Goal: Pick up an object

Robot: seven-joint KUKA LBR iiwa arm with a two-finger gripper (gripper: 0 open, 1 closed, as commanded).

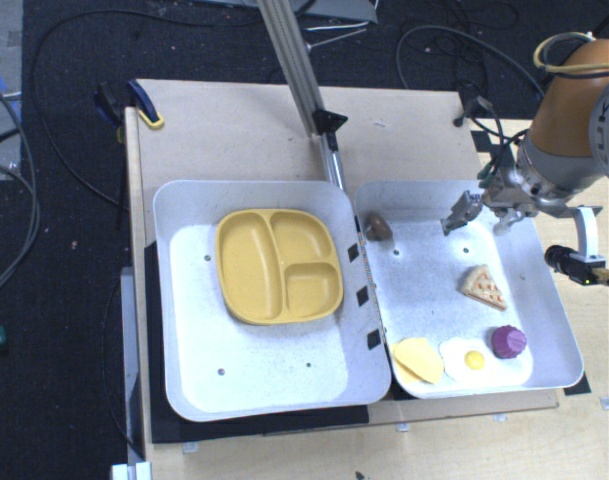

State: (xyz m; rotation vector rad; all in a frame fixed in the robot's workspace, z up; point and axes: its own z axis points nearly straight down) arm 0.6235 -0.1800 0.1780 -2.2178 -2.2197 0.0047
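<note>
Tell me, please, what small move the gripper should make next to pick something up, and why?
Probably shift toward the pizza slice and lower over it. The gripper sits above the right bin's far edge with nothing between its fingers, and that slice looks like the nearest toy, lying apart from the others.

Tabletop (244, 128): a pale wooden surface, lying bare along its far edge and showing as a narrow strip along the near edge.
Left bin (184, 298): a shallow white bin, sitting directly on the tabletop toward its left edge and near corner.
Right bin (424, 258): a second shallow white bin, resting beside the first and touching it, reaching toward the right edge.
Clamp (144, 108): a blue and yellow clamp, gripping the far left corner.
Metal post (299, 68): a grey bar, leaning over the far edge and coming down between the bins.
</note>
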